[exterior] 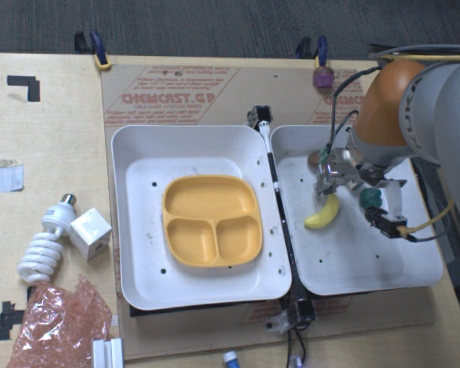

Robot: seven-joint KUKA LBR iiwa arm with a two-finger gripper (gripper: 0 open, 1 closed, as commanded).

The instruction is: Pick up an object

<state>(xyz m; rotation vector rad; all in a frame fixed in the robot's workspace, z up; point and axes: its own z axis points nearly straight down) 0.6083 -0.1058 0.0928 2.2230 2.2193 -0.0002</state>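
The arm is hovering over the right bin (414,271), its jaws (327,181) sitting right above the banana (323,213). I cannot tell if they're open, and the banana's lying on the bin floor, ready for grabbing.

A small yellow banana (323,213) lies on the floor of the right-hand white bin (353,271). It is curved and slanted, its upper tip pointing toward the gripper (327,178). That upper tip sits just beneath the fingers, seemingly touching them; the rest trails down and leftward away from them.
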